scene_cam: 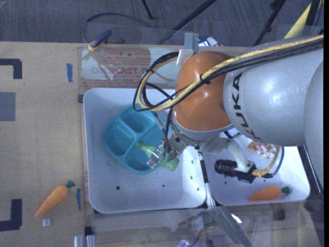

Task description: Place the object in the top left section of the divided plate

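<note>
pincer: I'm hanging my pincer (163, 156) over the plate's (123, 138) lower right edge, left bin (97, 153)
grip: fingers seem to be closing on a green thing (163, 159), light green, but I can't tell for sure
object: green thing is sitting at my fingertips, long axis running lower right to upper left, stem end poking over the plate
target: top left section (121, 118) is lying up and left of my pincer, near, across the plate
hidden: my arm is covering most of the right bin (293, 187); green thing partly blocked, shape unclear
other: carrot (266, 193) in right bin, second carrot (51, 199) on bench (41, 138)
</note>
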Robot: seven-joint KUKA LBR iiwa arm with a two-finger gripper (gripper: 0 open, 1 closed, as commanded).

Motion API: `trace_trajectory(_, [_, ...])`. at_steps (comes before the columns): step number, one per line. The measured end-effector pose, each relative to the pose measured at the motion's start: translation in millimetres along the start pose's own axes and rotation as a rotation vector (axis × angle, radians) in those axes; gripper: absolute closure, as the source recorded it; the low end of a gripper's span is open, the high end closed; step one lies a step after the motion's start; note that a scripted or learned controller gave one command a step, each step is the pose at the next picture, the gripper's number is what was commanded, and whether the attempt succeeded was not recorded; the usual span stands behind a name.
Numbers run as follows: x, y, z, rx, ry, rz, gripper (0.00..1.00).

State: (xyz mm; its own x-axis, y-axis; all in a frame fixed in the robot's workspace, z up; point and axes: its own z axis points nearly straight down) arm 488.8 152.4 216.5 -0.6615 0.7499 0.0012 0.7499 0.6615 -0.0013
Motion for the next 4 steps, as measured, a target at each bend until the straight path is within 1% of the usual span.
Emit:
trace_trajectory(1, [-12.8,-4.0,-8.3,-0.003,-0.003,-0.149,1.00])
trace_trajectory(2, [32.1,15.5,8.2,-0.001,0.000,-0.320,1.00])
trace_trajectory(3, [31.7,15.4,8.0,-0.001,0.000,-0.319,0.00])
trace_trajectory(4, [31.2,16.5,-2.1,-0.005,-0.001,-0.318,1.00])
